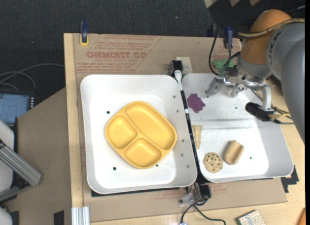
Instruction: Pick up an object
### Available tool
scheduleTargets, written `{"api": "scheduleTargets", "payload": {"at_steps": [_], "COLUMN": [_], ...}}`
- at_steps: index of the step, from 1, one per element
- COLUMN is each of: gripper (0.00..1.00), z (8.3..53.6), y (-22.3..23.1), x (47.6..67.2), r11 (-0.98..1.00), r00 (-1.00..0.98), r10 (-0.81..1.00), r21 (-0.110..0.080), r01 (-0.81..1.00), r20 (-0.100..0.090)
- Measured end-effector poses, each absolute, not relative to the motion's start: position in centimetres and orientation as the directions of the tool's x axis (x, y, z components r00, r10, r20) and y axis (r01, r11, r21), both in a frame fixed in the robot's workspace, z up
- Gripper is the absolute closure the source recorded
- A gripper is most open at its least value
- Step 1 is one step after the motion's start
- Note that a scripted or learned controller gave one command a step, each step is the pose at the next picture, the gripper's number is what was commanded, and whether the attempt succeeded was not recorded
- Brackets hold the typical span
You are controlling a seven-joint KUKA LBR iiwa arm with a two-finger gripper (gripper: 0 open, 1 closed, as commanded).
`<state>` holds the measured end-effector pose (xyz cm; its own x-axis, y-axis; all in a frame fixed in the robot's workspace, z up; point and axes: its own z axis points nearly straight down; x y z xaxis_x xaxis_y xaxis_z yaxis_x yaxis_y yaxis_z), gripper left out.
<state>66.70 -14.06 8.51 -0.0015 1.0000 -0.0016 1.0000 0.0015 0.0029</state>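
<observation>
Sitting on a brown cardboard-covered bench (121,50), dark grey carpet floor (72,1) spreading behind, black cables (29,74) trailing at left.

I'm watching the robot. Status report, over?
Gripper over right bin's far end, grasping nothing visible. Purple piece, cookie, tan block unpicked. Nothing in the way.

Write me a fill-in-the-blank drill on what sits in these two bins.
1. The yellow divided plate lies in the ____ bin.
2. The yellow plate has ____ compartments.
3. The purple piece lies in the right bin, near its ____ wall.
4. The round cookie lies just left of the ____ cylinder.

Missing words: left; three; left; tan
</observation>
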Motion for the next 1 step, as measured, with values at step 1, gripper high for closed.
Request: {"api": "scheduleTargets", "payload": {"at_steps": [1], "gripper": [0.00], "z": [8.51], "y": [-14.06], "x": [66.70], "r11": [0.001], "r00": [-0.001], "r10": [1.000], "r21": [0.003], "r01": [1.000], "r20": [-0.002]}}
